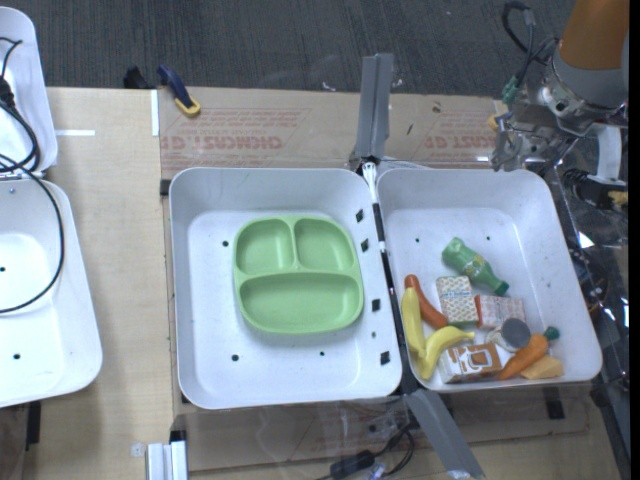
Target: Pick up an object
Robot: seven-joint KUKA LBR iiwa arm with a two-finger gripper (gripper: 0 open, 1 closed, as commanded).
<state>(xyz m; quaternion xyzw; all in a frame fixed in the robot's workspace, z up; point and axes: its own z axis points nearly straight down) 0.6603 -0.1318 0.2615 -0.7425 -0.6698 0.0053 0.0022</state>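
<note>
Right bin [520,203], contents as I log them from my station: one green bottle [474,265] lying on its side toward the middle, apart from the rest; one yellow banana [428,340] along the left wall with a red-orange piece [426,305] just beside it; a small patterned carton [456,297] and a second one [497,311] near the centre; a grey round disc [514,332]; an orange carrot [527,356] with a green top; a yellow wedge [545,369] in the near right corner; an orange-and-white box [472,362] touching the banana's lower end. Left bin [190,268]: one green divided plate [297,274], nothing on it. Gripper [525,140]: hangs above the far rim of the right bin, at its back right corner, well apart from every item; wiring and brackets crowd it, and I cannot tell how the tool is set. No item is held. Step in hand, as I judge it: choosing a target and coming down on it. Recommended target: the bottle, since it lies alone with bare bin floor on both long sides, which the packed items in the near corner lack. Handling note: I would line the closing direction across the bottle's narrow body rather than along it, centre over the thick part and not the neck, and descend straight. Risk: the bottle may roll if touched off-centre.
</note>
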